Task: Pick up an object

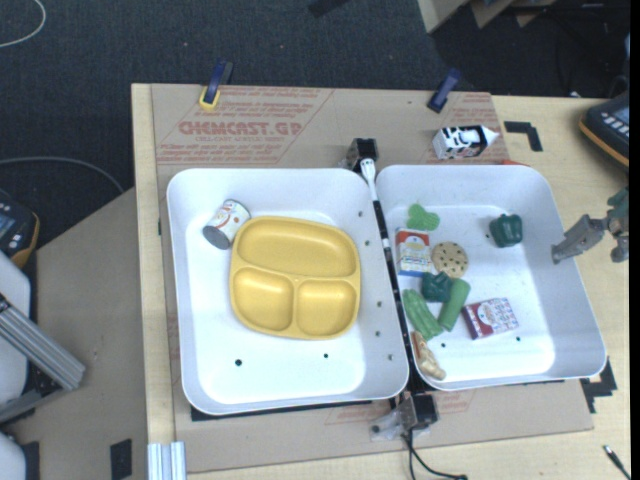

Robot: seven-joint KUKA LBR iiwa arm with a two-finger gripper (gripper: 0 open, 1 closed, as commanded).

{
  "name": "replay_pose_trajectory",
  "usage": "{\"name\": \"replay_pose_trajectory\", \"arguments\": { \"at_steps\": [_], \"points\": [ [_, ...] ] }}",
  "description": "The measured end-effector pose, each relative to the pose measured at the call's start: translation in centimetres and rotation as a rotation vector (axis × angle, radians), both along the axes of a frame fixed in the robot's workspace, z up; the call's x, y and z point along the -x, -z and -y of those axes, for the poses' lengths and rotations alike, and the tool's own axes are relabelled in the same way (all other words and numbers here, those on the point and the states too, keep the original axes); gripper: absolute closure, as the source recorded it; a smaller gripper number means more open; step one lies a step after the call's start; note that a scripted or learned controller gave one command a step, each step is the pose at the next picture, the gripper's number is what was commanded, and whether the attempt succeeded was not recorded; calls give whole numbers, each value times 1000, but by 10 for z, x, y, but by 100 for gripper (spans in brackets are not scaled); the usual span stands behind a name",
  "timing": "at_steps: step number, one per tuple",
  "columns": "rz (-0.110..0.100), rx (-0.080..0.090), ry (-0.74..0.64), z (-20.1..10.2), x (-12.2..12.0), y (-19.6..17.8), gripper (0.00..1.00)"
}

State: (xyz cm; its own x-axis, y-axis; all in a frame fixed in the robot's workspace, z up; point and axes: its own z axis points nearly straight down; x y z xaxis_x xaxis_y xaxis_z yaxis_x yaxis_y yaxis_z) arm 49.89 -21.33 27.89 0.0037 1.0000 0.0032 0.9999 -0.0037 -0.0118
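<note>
Left bin (190,268): yellow tray (296,275) w/ three compartments, near centre; small can (226,222) on its side touching the tray's upper-left edge. Right bin (570,298): candidate objs clustered toward its left wall, i.e. green pieces (438,300), carton (412,251), cookie (450,258), red box (490,317), w/ a tan piece (428,356) at the lower-left corner. One green pepper (506,229) sits alone, upper right of the cluster. Gripper (585,238) at the right bin's right rim, fingers spread, nothing between them. Key relation: pepper lies left of the gripper, nearest of all objs, compact w/ no clear long axis. Bin floor around it is bare, so approach room looks ample; cluster objs touch or crowd each other, likely harder. Bench (250,123): flat board under both bins.
</note>
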Motion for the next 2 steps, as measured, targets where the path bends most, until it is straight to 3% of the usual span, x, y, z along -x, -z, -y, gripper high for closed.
{"name": "replay_pose_trajectory", "arguments": {
  "at_steps": [1,2],
  "points": [
    [12,3,-4,-1,-2,-6,0],
    [5,0,-3,-2,2,57,0]
  ]
}}
